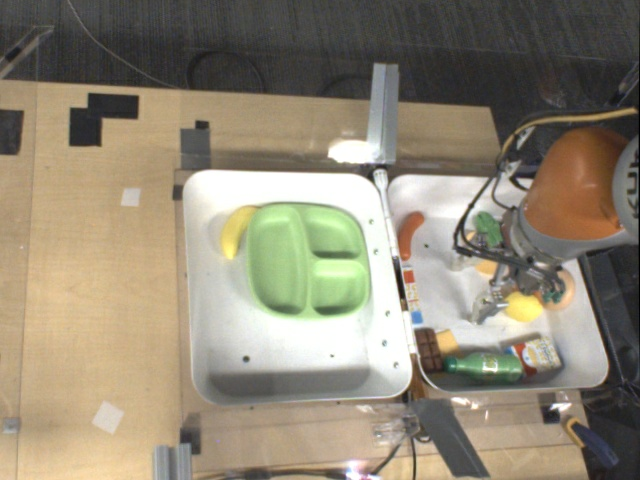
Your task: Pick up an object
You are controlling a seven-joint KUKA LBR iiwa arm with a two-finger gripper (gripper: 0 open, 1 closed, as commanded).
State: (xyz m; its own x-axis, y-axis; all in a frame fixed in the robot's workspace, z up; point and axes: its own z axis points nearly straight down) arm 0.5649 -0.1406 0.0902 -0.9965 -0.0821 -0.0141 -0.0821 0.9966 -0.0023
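My gripper point(518, 300) hangs low over the right bin point(590, 368), under the arm's orange band point(578, 186). It is open, and its fingers point(487, 310) stand apart on either side of a yellow lemon point(526, 311) that rests on the bin floor. The lemon is not lifted. A red sausage point(410, 234) lies at the bin's left side. Along the front wall lie a green bottle point(484, 368), a brown chocolate bar point(428, 349) and a small red-labelled packet point(537, 355). A green item point(486, 226) is partly hidden behind the wrist.
The left bin point(215, 358) holds a green divided plate point(305, 258) with a banana point(236, 230) at its left edge. A metal post point(384, 108) stands behind the wall between the bins. Cables point(520, 138) loop above the arm.
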